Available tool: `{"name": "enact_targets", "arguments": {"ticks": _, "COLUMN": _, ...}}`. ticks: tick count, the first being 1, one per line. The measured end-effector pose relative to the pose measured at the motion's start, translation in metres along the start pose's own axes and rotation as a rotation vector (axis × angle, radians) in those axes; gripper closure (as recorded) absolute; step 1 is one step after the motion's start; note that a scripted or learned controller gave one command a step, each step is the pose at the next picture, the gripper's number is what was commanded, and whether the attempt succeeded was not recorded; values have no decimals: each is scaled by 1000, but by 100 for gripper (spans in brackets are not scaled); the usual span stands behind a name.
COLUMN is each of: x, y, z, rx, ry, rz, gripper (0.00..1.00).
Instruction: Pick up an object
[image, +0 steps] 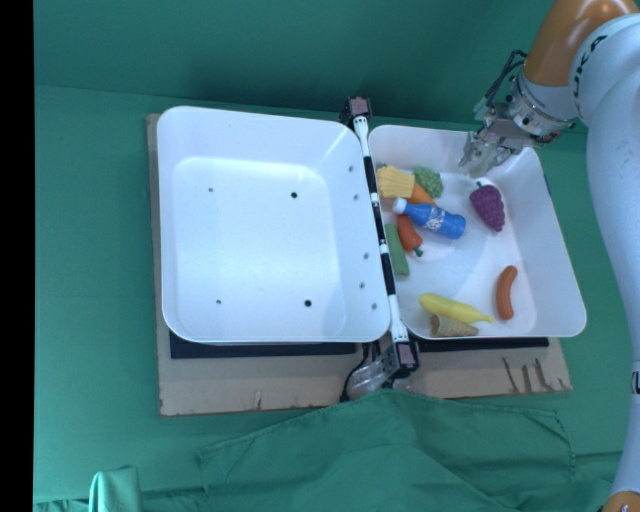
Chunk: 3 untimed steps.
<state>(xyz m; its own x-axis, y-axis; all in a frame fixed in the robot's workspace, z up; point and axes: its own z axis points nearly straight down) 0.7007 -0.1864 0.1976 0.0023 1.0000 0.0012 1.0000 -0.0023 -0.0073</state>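
Note:
My gripper (481, 160) hangs over the back of the right bin (560, 290), its fingers slightly apart with nothing between them. Just below it lies a purple bunch of grapes (488, 207). Along the bin's left side lie a yellow corn piece (395, 181), a green item (429, 181), a blue bottle (434, 220), an orange carrot (408, 234) and a green cucumber (397, 256). Near the front lie a yellow banana (452, 307), a waffle cone (451, 326) and a red sausage (506, 292).
The left bin (260, 220) adjoins the right one along a white divider bar (375, 215). Both rest on a cardboard sheet (250, 390) on green cloth. Crumpled green fabric (380, 450) lies in front.

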Motion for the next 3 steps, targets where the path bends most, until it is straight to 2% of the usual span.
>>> {"name": "enact_targets", "arguments": {"ticks": 1, "x": 6, "y": -1, "z": 11, "rx": -4, "ry": -9, "rz": 2, "gripper": 100}}
{"name": "enact_targets", "arguments": {"ticks": 2, "x": -2, "y": -25, "z": -49, "rx": -17, "ry": -5, "rz": 2, "gripper": 100}}
{"name": "enact_targets", "arguments": {"ticks": 3, "x": -1, "y": -25, "z": -45, "rx": -14, "ry": -4, "rz": 1, "gripper": 0}}
